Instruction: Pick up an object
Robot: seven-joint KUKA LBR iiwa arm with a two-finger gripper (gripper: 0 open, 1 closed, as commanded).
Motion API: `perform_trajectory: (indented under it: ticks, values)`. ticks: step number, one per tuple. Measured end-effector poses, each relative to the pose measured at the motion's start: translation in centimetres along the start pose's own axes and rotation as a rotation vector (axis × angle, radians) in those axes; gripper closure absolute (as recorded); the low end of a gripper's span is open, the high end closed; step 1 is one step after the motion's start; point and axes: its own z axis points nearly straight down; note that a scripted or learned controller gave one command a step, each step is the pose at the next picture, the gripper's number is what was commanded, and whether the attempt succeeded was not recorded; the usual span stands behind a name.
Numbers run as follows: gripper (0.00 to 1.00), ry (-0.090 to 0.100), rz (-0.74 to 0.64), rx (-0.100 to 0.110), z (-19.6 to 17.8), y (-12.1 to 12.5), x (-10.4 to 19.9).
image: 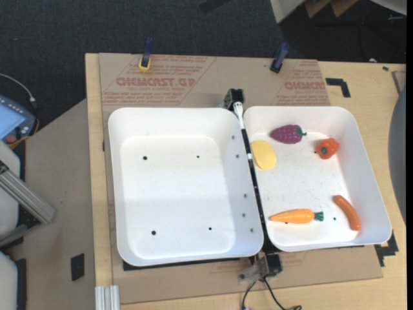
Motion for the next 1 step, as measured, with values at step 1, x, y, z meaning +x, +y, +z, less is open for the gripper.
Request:
perform_trajectory:
  ticks: [1]
  values:
    - [1.0,0.001,-0.002,-0.005,-1.11,0.02,0.09]
